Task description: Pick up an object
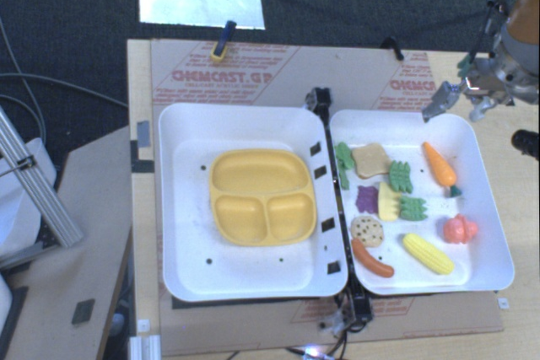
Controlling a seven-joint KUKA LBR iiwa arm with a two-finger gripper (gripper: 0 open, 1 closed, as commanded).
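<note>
The right bin (481, 149) holds several toy foods: an orange carrot (439, 163), a slice of bread (369, 159), a yellow corn cob (427, 253), a red sausage (372, 258), a cookie (366, 228), a pink fruit (458, 228), a purple piece (367, 199) and green leafy pieces (400, 177). My gripper (460, 103) hangs open above the bin's far right corner, over its rim, with nothing between its fingers. The carrot lies just below and left of it.
The left bin (177, 206) holds a yellow divided tray (261, 196). A black divider with clips (325, 173) runs between the bins. Cardboard (253, 67) lies beneath both. A blue and yellow tool (224, 40) rests on the cardboard's far edge.
</note>
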